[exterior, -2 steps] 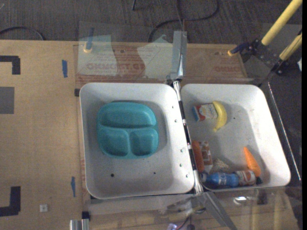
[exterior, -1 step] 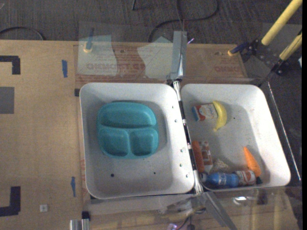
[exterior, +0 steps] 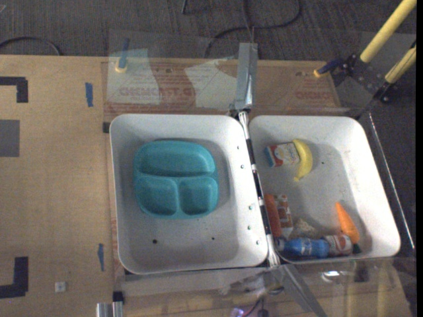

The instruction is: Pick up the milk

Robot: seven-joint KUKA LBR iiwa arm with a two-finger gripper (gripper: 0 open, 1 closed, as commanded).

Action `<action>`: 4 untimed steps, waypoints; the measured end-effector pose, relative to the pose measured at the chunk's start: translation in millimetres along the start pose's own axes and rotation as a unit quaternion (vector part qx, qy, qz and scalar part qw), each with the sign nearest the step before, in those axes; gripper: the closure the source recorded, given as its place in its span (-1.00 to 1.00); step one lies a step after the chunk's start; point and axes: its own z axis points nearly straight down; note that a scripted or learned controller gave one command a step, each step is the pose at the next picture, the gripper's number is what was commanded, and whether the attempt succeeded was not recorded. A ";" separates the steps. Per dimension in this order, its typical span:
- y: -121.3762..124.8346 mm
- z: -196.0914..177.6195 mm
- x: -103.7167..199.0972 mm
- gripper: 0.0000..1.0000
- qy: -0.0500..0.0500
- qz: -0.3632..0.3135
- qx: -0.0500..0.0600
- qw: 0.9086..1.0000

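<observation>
Camera view from above the bench: the milk (exterior: 283, 154), a small white carton with red and blue print, lies on its side in the far part of the right bin (exterior: 378, 177), just beside a banana (exterior: 303, 158) on its right. Nearer the front edge lie a carrot (exterior: 347, 222), a blue bottle (exterior: 305, 247) and an orange packet (exterior: 279, 213). The left bin (exterior: 125, 243) holds a teal divided tray (exterior: 176, 178). Whether my claw is open or closed I cannot tell.
</observation>
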 end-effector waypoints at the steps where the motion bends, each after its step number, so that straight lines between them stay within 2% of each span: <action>1: -10.0 109.6 -39.5 1.00 0.001 -0.009 0.000 1.000; 2: 18.2 -7.8 39.0 1.00 0.001 -0.035 -0.001 0.999; 3: 8.2 -7.3 -15.2 1.00 0.000 0.066 0.000 0.998; 4: 8.0 -17.2 -13.9 1.00 0.000 0.064 0.000 0.998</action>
